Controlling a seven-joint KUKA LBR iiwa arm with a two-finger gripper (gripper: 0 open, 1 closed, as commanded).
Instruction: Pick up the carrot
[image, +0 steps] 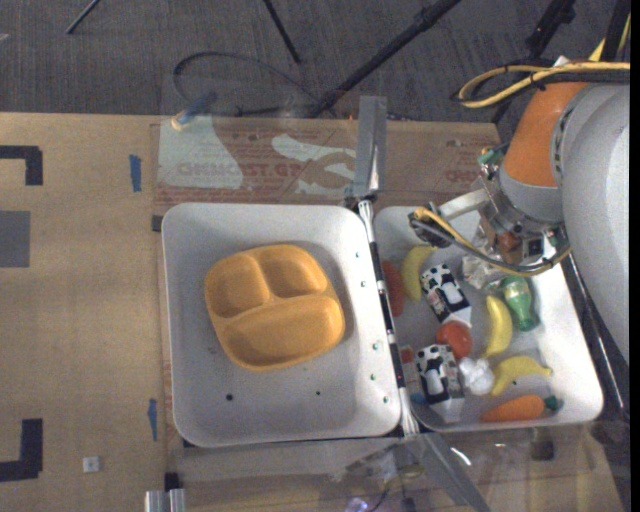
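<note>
End effector (497, 243), grip state impossible to tell, is hovering at upper right of frame over the right bin (580, 330); approach step, since carrot (518, 407) is lying at lower right, needing travel down-frame.

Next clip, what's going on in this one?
A grey KUKA arm with an orange band reaches in from the right over the right-hand white bin, its pincer near the bin's back end. That bin holds toy food: the orange carrot with a green top lies at the front edge, untouched, near yellow bananas and two black-and-white cow-patterned cartons. The left white bin holds a yellow divided plate.
</note>
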